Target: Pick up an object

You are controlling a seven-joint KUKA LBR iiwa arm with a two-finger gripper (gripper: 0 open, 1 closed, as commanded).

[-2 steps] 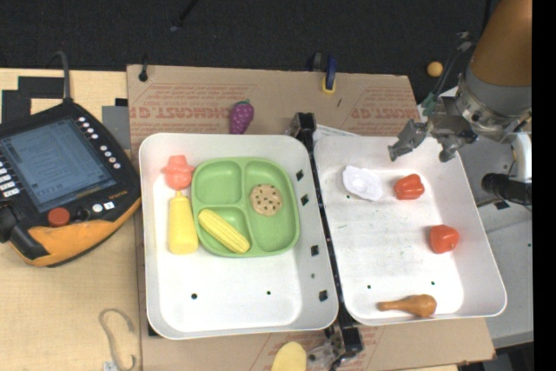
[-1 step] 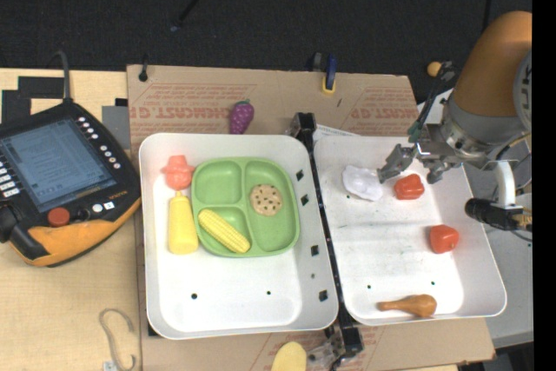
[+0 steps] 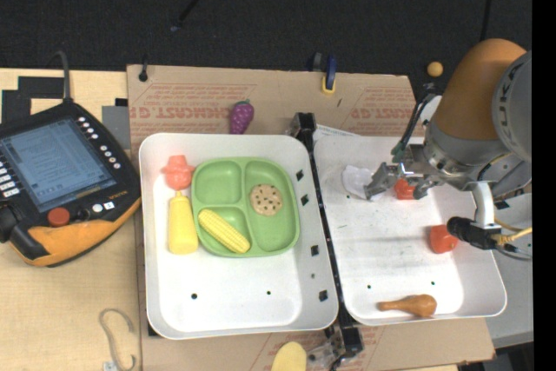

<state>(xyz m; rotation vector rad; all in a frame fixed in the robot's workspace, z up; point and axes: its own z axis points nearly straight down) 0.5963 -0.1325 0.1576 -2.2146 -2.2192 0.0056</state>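
Open room: the right bin (image 3: 486, 295) lay mostly bare in front of the gripper (image 3: 393, 183), with white floor stretching toward its near rim.
Edges: the gripper hovered in the far part of the right bin, not far from the divider between the two bins; the far rim lay just behind it.
Gripper: I could not tell whether it was spread or pressed together; a small red piece (image 3: 406, 188) sat right at it, but whether it was pinched was unclear.
Close by: a pale crumpled scrap (image 3: 355, 179) lay just to the gripper's left.
Task's thing: a red block (image 3: 441, 239) lay nearer the camera and to the gripper's right, apart from it.
Further off: a tan drumstick (image 3: 408, 305) lay well in front of the gripper, by the near rim.
Left bin (image 3: 165, 291): well to the gripper's left, a green tray (image 3: 291, 226) carried a cookie (image 3: 266, 200) and a corn cob (image 3: 224, 230); a yellow bottle (image 3: 181, 223) and a pink toy (image 3: 177, 173) lay beside it.
Table: a tablet controller (image 3: 61, 178) sat far left.
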